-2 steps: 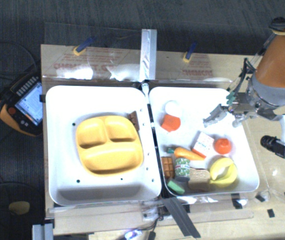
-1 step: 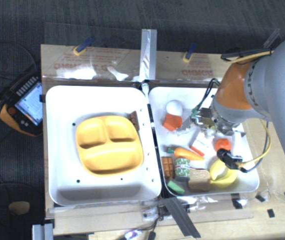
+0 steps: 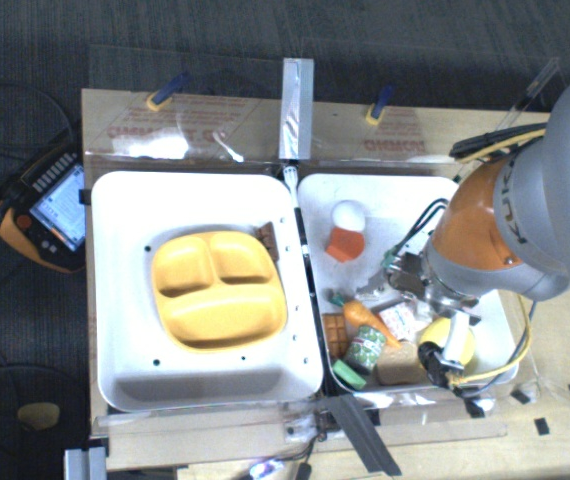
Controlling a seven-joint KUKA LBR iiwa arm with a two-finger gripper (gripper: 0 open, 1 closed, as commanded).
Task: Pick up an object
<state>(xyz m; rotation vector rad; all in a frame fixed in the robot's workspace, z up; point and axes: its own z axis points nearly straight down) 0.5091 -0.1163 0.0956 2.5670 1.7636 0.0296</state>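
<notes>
Okay, quick pass. Single arm [image 3: 525, 228] in from the counter's right edge, over the right bin [image 3: 405, 186], gripper [image 3: 397, 273] low among the clutter about mid-bin. Cannot tell how wide the gripper is set or whether anything is in it; hidden under the wrist from above. No target named in the task, so taking the nearest as likely: orange carrot-like piece [image 3: 365, 316], just beside the gripper on the side of the counter's near edge, a shade toward the left edge. Long axis slanted, counter's far-left corner to near-right corner. Judging from that: short shift toward the near edge, then closing across the short axis, along the other diagonal. Crowded spot: white packet [image 3: 397, 320] against the carrot's right end, green can [image 3: 366, 348] just beyond toward the near edge, brown block [image 3: 397, 370] beside the can. Risk of catching two things or nudging the packet. More room around the orange cup-like piece [image 3: 345, 245], white ball [image 3: 349, 214] right against its far side, near the gripper toward the far edge. Left bin [image 3: 125, 198] with yellow divided plate [image 3: 220, 288] well apart, not relevant.
</notes>
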